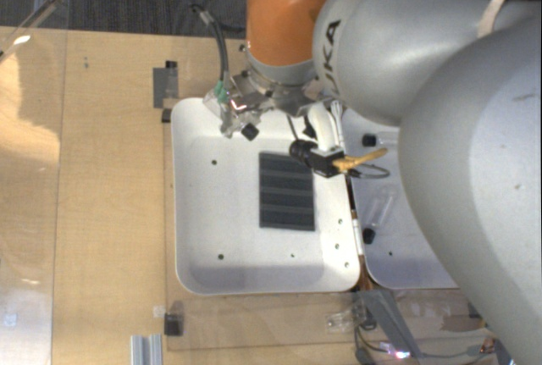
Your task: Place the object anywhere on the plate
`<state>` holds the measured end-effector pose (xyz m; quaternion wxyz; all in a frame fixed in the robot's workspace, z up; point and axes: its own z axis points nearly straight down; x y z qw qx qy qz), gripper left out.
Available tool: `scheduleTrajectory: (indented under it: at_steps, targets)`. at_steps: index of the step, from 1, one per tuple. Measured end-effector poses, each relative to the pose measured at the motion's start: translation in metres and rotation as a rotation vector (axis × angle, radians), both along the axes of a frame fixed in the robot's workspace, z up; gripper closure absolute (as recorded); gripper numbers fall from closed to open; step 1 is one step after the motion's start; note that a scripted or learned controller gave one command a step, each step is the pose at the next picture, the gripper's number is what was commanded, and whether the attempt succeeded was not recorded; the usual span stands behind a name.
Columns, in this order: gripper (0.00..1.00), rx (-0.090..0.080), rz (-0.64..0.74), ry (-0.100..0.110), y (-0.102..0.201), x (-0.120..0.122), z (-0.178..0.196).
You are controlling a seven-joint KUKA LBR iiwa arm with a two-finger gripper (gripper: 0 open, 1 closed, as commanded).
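Note:
A dark ribbed rectangular plate (286, 190) lies flat in the middle of the left white bin (203, 253). My gripper (235, 116) hangs over that bin's far left corner, up and to the left of the plate and apart from it. A small green and clear piece (222, 92) shows at the gripper's upper side; I cannot make out whether it is a held object. The orange band and grey wrist (284, 8) hide most of the bin's far edge.
The right white bin (385, 266) is largely covered by the grey arm (457, 101). Bare wooden bench (93, 185) stretches to the left. A small dark bracket (167, 84) stands beside the left bin's far corner, another (174, 323) near its front corner.

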<state>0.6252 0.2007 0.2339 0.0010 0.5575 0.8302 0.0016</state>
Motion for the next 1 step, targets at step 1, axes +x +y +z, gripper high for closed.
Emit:
scheduleTrajectory:
  at_steps: [1]
  targets:
    - [1.0,0.0,-0.118,-0.001,0.0155,0.0438,0.0047]
